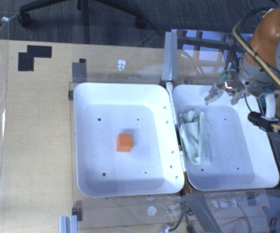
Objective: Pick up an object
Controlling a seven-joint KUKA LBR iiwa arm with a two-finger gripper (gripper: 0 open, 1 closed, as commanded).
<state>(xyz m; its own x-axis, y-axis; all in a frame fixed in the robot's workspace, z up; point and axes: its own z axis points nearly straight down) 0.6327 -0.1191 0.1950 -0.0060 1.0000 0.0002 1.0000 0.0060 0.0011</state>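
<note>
Currently the gripper [225, 92] hangs spread and empty over the right bin's [256, 178] far rim. A descent here risks striking the rim, missing the crumpled cloth [194, 136].

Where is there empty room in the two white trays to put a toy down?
The left bin has bare floor all around the orange cube. In the right bin, the floor right of the pale cloth is bare. It is crowded near its far edge, where the gripper hovers.
</note>
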